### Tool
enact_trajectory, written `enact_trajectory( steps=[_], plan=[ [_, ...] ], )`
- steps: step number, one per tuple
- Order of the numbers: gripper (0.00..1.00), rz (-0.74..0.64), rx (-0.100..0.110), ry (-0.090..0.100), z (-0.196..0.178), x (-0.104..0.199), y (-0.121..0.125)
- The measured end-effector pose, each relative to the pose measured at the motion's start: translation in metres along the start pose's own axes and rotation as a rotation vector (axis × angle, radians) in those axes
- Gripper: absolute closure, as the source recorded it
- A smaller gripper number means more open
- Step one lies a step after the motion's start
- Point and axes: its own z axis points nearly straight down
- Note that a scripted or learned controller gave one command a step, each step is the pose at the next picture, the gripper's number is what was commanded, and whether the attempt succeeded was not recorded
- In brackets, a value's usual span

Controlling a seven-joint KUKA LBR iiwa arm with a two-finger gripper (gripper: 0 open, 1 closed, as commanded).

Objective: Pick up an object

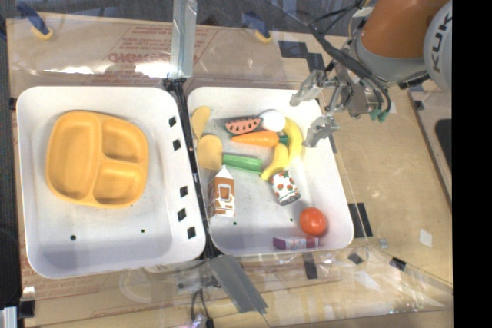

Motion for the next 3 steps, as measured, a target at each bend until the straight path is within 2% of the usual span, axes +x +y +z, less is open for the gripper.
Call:
enact_trajectory(
  steps=[1,2,3],
  plan=[
    [0.00,0.076,0.003,-0.015,0.144,-0.020,-0.002],
    [0.00,-0.213,-0.003,0.002,0.153,-0.013,0.090],
    [1.00,-0.220,-0.001,-0.001,0.141,-0.015,0.091]
  ],
)
